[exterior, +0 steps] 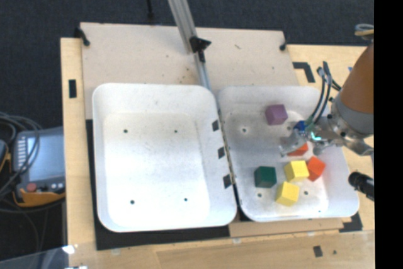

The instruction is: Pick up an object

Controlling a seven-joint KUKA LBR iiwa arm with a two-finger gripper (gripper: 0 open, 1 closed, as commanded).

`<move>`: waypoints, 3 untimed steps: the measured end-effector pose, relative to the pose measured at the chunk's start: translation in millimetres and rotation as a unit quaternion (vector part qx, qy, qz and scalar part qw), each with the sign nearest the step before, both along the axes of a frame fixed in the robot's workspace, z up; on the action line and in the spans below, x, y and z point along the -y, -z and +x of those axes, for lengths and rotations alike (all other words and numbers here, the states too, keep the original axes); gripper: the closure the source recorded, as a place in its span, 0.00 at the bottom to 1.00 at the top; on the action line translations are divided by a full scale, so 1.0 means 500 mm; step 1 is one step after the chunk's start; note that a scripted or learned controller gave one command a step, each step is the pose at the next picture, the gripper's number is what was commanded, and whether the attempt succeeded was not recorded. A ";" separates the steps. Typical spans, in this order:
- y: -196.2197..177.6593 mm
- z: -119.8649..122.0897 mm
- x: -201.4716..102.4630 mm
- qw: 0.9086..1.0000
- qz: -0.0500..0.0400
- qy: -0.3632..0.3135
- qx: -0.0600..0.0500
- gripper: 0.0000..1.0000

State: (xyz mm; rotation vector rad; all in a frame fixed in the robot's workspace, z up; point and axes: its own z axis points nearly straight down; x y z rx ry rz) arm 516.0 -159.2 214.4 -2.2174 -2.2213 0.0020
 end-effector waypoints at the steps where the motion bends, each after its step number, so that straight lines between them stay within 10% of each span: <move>1: -0.004 0.002 0.001 1.000 -0.001 0.001 0.002 0.00; 3: 0.170 0.009 0.013 1.000 -0.006 0.000 0.016 0.00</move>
